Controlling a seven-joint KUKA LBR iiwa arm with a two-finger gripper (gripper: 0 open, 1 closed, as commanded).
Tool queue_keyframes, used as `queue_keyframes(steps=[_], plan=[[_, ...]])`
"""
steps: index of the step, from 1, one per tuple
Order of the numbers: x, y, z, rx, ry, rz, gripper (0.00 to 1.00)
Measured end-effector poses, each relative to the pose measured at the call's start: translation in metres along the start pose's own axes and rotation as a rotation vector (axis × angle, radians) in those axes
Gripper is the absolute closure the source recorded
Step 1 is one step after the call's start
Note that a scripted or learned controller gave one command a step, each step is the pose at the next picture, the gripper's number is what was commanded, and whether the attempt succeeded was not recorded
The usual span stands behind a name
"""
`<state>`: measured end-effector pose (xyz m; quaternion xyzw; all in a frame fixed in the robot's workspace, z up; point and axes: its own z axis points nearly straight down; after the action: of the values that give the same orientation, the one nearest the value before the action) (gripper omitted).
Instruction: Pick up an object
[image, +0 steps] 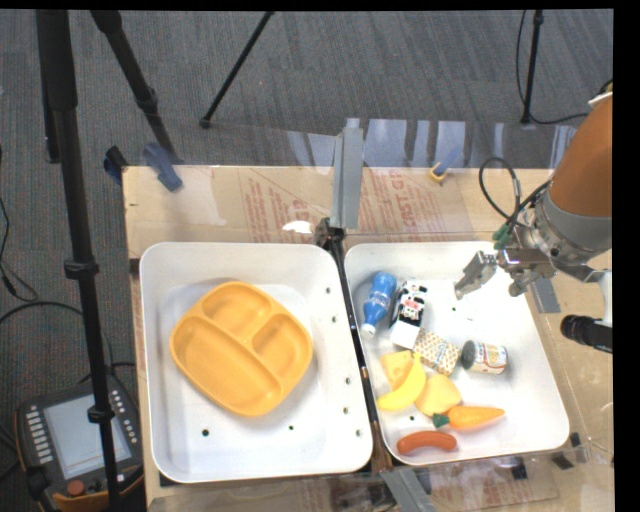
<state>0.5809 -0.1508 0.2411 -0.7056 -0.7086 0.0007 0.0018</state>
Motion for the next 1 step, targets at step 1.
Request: queue_keyframes(steps=[1], plan=[[0.0258, -0.0112, 0.0358, 0.000, 0.000, 0.033, 0.00]])
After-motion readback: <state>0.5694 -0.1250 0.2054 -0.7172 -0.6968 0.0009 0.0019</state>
